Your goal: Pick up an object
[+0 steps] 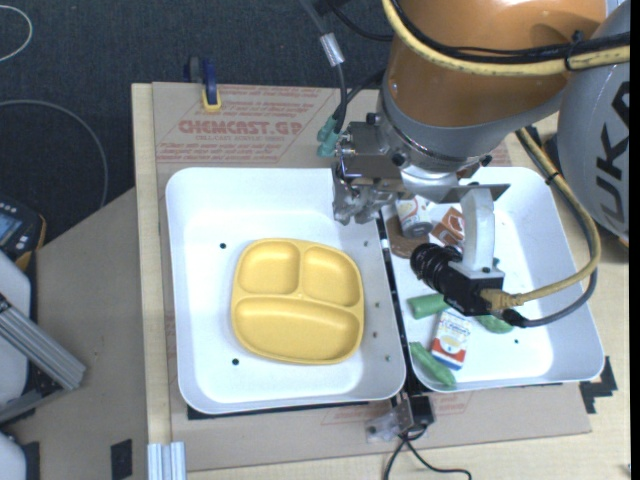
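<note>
Nearest the camera, at the front edge of the right bin [575, 363], a small carton [452, 340] printed in red, white and green lies just below the claw's hardware, with a green piece [428, 305] beside it up and to the left. A black cylindrical fitting [450, 278] and a yellow hose [560, 280] cross over these things and hide part of them. To the claw's lower left, well apart, a yellow divided plate [297, 300] rests flat in the left bin [195, 268], with nothing on it. Further back, the claw [415, 213] hangs over the far left part of the right bin, close to the wall between the two bins; whether its fingers are spread or closed cannot be told, since the wrist body covers them. Small brown and white packets [450, 226] lie just beside it to the right. Beyond, the orange band [490, 58] of the arm blocks the bin's far corner.
</note>
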